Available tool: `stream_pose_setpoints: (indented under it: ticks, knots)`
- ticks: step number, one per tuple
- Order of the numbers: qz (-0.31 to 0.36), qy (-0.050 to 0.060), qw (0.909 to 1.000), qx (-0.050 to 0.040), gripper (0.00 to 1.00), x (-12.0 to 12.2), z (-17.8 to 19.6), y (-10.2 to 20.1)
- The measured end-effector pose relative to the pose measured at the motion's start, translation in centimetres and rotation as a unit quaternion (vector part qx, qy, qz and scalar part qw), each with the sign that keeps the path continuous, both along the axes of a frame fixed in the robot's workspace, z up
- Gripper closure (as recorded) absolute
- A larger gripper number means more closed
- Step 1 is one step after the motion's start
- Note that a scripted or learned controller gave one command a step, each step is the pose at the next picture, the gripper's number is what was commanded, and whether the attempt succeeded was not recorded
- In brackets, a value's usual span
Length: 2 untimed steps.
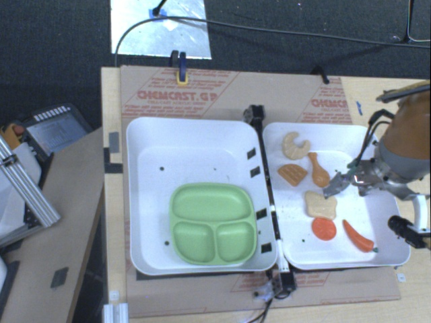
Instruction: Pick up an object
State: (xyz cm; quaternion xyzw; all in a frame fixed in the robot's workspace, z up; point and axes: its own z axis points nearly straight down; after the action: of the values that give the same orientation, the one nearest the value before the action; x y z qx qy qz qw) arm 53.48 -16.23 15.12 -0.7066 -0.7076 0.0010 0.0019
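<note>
Pale bread-shaped toy piece (320,204) lying loose in right bin (296,253), lower centre-right of frame, just above red round slice (324,229). Just beside its upper edge, jaws (335,187) reaching in from right; apart or together, cannot tell. Close around: drumstick (318,169), brown wafer (292,174), cashew-shaped piece (295,145), red chilli (358,236). Left bin (145,180) carrying green divided plate (212,222). Likely risks: closing beside the flat piece, nudging it aside, or catching the drumstick instead.

A green divided plate (213,223) lies in the left bin (145,180).
</note>
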Motion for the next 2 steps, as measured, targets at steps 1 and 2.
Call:
stream_pose_setpoints:
  ticks: [1, 2]
  knots:
    - [0.000, -0.001, 1.0000, 0.0002, 0.00, 0.0, -4.3, 0.6]
    - [0.000, -0.003, 1.0000, -0.0001, 0.00, 0.2, -6.5, 0.6]
